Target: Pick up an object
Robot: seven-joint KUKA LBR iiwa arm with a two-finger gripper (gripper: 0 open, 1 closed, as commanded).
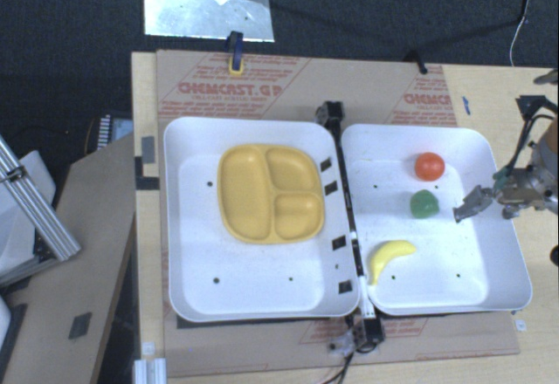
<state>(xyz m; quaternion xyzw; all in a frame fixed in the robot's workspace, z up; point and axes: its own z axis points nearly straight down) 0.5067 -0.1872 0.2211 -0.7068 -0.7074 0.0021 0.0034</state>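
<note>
One green ball point(424, 204) lies near (left of) jaws point(469, 206).

On my feed I log: two white bins point(196, 286); a yellow divided tray point(269, 193); an orange-red ball point(429, 166); a green ball point(424, 204); a yellow banana point(389, 257); a tan board point(367, 94) printed with red lettering; dark blue-grey floor point(70, 24).
</note>
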